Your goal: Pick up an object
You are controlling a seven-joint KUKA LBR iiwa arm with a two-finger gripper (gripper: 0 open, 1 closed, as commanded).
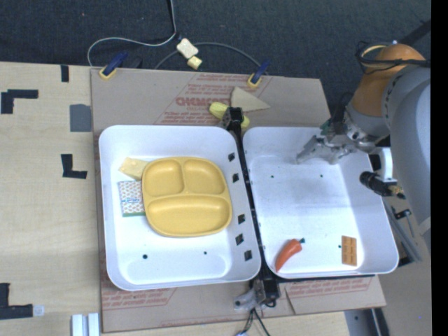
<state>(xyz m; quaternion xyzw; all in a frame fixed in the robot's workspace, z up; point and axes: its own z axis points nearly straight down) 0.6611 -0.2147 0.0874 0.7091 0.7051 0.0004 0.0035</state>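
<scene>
camera view: pincer [313,151] spread open, gripping nothing, over the right bin [378,219] far corner; orange carrot [288,253] lies well apart near the front wall, which could block a grasp.

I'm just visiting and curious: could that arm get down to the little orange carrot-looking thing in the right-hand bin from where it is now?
Probably yes. The orange carrot-shaped toy lies alone on the right bin's open floor, with nothing on top of it. The gripper hovers over the same bin's far end, and bare floor lies between them.
</scene>
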